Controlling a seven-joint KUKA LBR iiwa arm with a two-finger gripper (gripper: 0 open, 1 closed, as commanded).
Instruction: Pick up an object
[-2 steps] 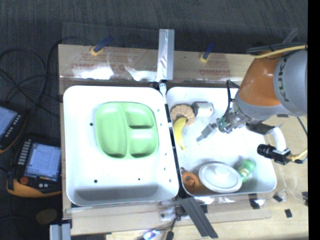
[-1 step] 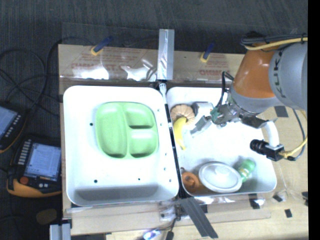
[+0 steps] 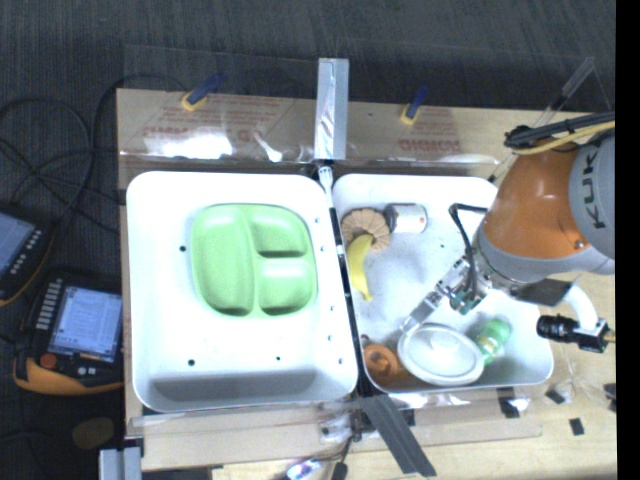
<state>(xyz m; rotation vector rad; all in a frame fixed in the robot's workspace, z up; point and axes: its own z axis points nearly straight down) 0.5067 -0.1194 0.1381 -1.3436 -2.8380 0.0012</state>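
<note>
The white bowl sits at the near side of the right bin, a green object touching its right rim. The gripper hangs just over the bowl's far-left edge; whether it is released or clenched cannot be told. A descent there could strike the rim and skid the bowl away. A banana lies left; the left bin holds a green tray.
</note>
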